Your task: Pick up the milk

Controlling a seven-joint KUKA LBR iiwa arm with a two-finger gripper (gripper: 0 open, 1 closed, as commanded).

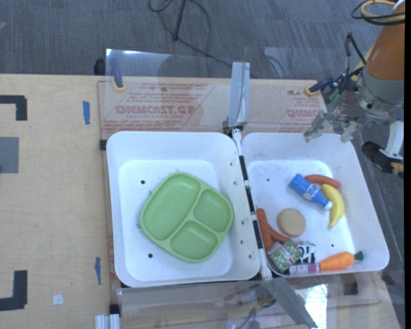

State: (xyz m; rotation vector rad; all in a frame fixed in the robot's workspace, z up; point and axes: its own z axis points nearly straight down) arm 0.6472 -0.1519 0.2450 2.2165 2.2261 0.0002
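gripper [331, 128]: fingers spread apart, holding nothing, above right bin's [369, 193] far rim | milk [293, 252]: lying at bin's near edge, beside carrot [336, 261] | left bin [122, 193]: green plate [187, 216]

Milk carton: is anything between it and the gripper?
Nothing covers the milk carton. The gripper hangs over the right bin's far rim; a blue bottle and tan bun lie between, and a carrot crowds the carton.

Grey carpet floor [58, 32], black cables [180, 19], pale wooden bench [51, 193], clear acrylic sheet [173, 83]
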